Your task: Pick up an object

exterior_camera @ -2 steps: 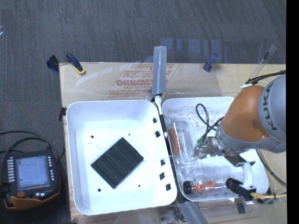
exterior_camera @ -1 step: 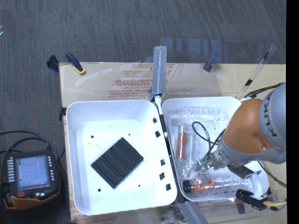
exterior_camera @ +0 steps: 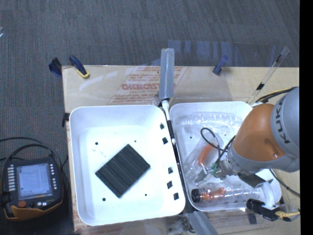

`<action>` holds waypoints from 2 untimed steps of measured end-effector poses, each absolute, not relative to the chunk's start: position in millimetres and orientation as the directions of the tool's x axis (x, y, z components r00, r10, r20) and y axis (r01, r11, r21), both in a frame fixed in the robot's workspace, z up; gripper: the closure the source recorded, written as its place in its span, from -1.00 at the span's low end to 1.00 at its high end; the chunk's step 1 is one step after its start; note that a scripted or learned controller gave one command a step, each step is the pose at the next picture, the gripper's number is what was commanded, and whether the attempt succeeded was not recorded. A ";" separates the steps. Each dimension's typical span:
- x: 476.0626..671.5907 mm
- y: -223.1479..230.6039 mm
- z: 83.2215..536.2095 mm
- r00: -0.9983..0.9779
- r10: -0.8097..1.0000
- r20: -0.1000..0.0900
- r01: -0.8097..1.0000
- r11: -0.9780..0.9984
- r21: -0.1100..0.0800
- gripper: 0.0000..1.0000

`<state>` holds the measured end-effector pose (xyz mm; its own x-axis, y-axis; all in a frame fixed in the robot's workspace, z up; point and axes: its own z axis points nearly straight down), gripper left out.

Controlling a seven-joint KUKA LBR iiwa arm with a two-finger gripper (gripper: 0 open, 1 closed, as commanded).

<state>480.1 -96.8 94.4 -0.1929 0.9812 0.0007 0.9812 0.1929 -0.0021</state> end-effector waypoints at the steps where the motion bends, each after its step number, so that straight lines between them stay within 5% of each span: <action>1: 530.2 -91.7 84.7 -0.186 0.983 0.003 0.983 0.186 -0.006 -1.00; 2: 584.9 -92.1 83.1 -0.104 0.994 0.013 0.992 0.105 -0.064 -1.00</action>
<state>584.9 -92.1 83.1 -0.1045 0.9944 0.0133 0.9924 0.1051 -0.0640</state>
